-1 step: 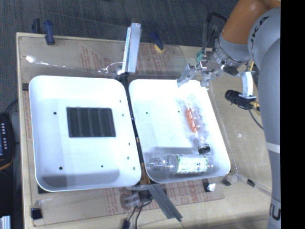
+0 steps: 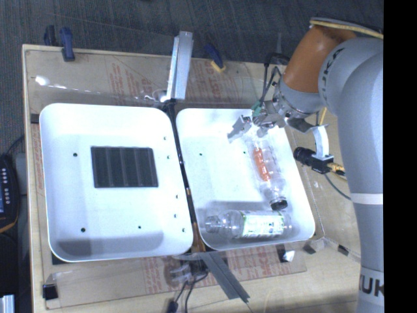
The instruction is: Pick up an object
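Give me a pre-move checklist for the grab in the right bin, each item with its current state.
1. Targets present: ok. An orange-label bottle and a green-label bottle lie in the right bin.
2. Gripper over the right bin: ok, near its far edge.
3. Gripper above a bottle: not ok; it sits just beyond the orange-label bottle's far end.
4. Finger opening: cannot tell.
5. Bottles apart: cannot tell; the orange-label bottle's black cap ends close to the green-label bottle.
6. Left bin holds a dark ribbed block, out of the way: ok.
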Controlling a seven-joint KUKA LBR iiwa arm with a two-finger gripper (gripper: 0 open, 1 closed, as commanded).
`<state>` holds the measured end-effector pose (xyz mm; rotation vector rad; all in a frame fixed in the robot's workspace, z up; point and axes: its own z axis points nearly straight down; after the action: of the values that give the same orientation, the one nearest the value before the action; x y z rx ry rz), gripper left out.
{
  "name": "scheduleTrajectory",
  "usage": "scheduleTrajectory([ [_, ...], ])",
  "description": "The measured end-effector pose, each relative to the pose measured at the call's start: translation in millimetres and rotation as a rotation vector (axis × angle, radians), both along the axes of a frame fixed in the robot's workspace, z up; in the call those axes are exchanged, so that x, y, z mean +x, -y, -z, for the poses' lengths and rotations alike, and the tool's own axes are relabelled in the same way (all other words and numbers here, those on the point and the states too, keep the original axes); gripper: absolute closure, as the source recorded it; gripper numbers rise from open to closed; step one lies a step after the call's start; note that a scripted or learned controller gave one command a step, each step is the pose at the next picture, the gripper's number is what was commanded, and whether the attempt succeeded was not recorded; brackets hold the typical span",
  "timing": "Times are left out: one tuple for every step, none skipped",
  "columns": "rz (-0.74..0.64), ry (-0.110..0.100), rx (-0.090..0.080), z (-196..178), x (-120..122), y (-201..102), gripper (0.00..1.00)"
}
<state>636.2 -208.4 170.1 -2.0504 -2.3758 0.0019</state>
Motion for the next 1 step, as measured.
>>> scheduleTrajectory([
  [0.054,-0.002,0.003,79.4,-39.4,-2.4,0.00],
])
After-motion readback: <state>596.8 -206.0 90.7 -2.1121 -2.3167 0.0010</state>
